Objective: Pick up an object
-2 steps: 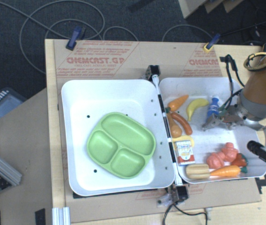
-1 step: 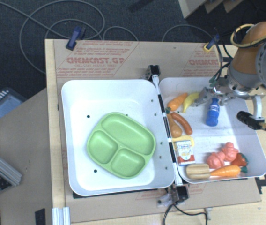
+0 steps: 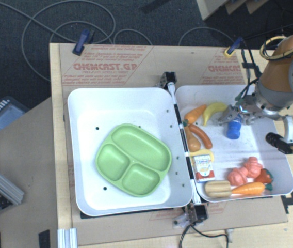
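Blue plastic, a small cylindrical cup (image 3: 233, 128), is seen directly under the gripper (image 3: 238, 112), right of the yellow toy banana (image 3: 213, 111) in the right white bin (image 3: 280, 161). Whether anything is clasped cannot be told. Slippage on the rounded wall is judged likely.
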You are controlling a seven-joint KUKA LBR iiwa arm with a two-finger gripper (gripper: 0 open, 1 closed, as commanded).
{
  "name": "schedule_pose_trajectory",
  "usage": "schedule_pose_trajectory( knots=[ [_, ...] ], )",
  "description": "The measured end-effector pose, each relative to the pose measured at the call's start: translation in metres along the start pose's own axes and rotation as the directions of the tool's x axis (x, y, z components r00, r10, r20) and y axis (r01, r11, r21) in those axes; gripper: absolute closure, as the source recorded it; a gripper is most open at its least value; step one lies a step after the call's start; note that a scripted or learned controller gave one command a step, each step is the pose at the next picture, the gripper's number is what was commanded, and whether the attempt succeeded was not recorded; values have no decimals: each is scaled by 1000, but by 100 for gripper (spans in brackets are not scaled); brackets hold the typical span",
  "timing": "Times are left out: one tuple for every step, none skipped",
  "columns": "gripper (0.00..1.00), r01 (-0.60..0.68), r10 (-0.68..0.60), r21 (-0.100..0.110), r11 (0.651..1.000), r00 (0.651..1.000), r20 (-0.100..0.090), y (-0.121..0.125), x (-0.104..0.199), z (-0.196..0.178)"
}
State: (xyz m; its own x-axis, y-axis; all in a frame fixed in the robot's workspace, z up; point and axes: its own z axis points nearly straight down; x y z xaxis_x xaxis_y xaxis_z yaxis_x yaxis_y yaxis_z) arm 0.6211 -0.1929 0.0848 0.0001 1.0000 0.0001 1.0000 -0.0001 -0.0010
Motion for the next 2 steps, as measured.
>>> schedule_pose_trajectory(
  knots=[
    [100,1,-1,-2,1000,1000,1,1,0,-10],
    [100,1,-1,-2,1000,1000,-1,19,95,-7]
  ],
)
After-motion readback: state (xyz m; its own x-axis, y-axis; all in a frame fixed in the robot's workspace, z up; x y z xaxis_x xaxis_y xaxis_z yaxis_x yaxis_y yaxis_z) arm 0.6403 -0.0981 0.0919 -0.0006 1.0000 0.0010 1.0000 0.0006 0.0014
